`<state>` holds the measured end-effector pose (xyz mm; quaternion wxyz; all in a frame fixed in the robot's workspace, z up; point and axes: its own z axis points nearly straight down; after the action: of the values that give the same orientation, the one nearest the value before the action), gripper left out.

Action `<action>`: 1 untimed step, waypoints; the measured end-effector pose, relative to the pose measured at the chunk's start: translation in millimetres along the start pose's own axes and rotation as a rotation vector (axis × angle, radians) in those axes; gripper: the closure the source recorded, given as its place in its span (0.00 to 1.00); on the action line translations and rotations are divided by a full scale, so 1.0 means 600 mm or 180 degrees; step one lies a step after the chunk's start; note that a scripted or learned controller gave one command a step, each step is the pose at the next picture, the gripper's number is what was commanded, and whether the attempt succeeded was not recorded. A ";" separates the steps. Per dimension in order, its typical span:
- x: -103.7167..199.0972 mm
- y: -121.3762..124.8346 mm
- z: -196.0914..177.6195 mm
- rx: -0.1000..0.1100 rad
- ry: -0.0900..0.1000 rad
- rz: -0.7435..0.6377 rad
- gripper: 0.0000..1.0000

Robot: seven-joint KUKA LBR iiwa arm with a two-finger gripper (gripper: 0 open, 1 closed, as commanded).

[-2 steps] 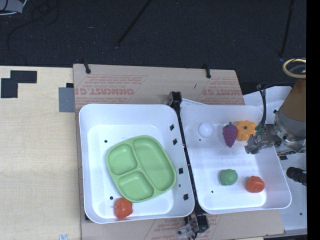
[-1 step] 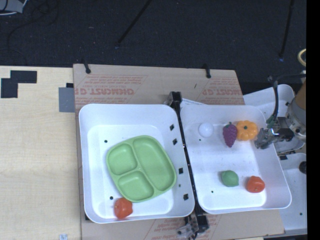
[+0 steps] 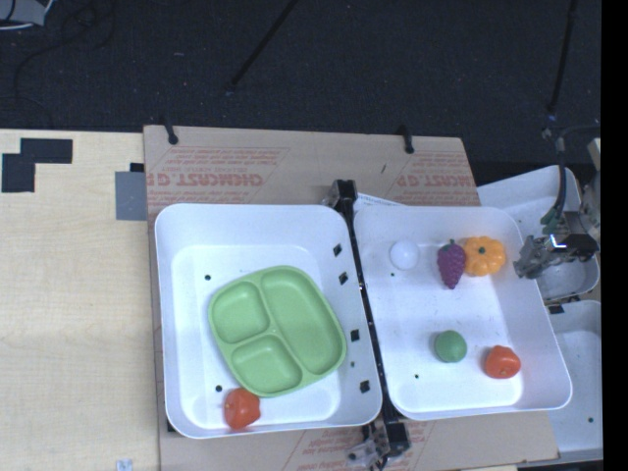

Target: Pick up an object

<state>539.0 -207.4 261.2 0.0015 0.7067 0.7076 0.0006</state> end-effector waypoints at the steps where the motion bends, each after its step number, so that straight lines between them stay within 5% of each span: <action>1: 0.070 0.006 0.003 0.0018 0.0010 -0.0007 1.00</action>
<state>542.8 -165.1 259.1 -0.0016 0.7059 0.7083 -0.0003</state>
